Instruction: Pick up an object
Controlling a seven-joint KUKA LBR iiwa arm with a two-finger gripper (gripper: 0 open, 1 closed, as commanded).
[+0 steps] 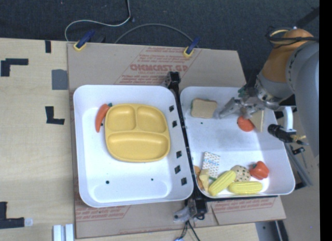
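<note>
White plastic marks the two bins: the left bin [88, 183] carries one yellow divided plate [137, 132] with one toy carrot [100, 116] just beside its left edge, while the right bin [228, 136] holds the loose pieces, likely scattered as pick targets. Reaching in from the right, the arm hangs its pincer [246, 111] over that bin's upper part, just above one small orange-red toy [246, 124]; whether it is parted or closed, I cannot tell. One tan bread slice [203, 108] lies nearby; two corn cobs [233, 183] and one red piece [259, 170] cluster at the near rim.

Small round orange-red tomato [246, 124], right bin's upper right, just below the fingers [234, 106]
</note>
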